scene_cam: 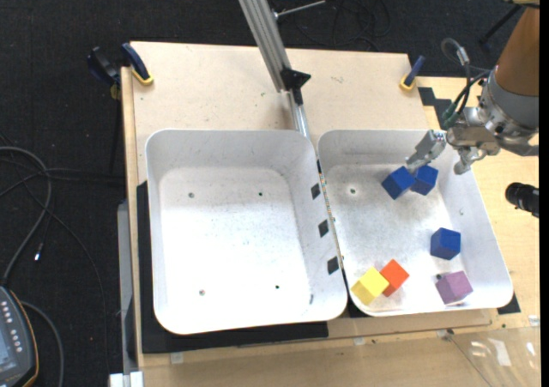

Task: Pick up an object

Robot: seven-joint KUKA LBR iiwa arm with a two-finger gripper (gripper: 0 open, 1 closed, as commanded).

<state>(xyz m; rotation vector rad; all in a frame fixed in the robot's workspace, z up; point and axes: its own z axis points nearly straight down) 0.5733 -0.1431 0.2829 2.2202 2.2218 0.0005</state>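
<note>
My gripper hangs over the far right part of the right bin, its two fingers spread apart with nothing between them. Just below and left of the fingertips lie two blue blocks touching each other: a darker one and a lighter one. A third blue cube rests lower in the same bin. Near the front edge sit a yellow cube and an orange cube, side by side, and a purple cube in the front right corner.
The left bin stands beside the right one, sharing a middle wall. A slanted metal rod runs from the top down to the bins' junction. Clamps sit at the bench's far corners. Cables lie on the dark floor.
</note>
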